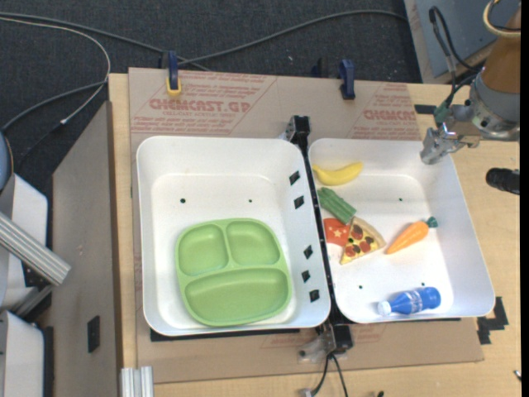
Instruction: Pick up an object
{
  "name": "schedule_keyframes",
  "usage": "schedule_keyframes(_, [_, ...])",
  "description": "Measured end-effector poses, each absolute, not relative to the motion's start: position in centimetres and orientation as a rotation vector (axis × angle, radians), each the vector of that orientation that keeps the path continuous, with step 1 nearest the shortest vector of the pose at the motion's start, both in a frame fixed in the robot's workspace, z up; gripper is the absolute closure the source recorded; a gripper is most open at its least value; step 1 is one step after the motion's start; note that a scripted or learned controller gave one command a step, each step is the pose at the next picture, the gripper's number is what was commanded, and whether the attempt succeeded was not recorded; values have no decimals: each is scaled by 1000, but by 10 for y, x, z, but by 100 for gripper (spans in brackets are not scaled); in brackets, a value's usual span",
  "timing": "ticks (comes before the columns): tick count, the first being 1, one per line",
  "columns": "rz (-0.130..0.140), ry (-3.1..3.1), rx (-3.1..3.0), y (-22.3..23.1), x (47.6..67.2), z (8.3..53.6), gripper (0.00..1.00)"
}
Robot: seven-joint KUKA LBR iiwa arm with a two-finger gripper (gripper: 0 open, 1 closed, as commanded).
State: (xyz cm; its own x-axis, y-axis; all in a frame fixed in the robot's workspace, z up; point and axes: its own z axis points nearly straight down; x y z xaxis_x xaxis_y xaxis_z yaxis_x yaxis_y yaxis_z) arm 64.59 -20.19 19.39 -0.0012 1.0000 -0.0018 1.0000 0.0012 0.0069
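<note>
Up at the right bin's [463, 246] far corner, the tool [436, 149] hangs, grip unreadable, well apart from the carrot [408, 236].

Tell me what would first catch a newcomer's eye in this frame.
Probably the green tray, lying alone at the near end of the left bin. Next, the toy food in the right bin: a banana at the far end, a carrot and a pizza slice mid-bin, and a blue bottle near the front rim. The gripper hangs over that bin's far right corner.
</note>
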Motion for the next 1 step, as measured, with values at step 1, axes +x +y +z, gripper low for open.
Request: schedule_keyframes(1, [6,2218,2215,-202,647,249,100])
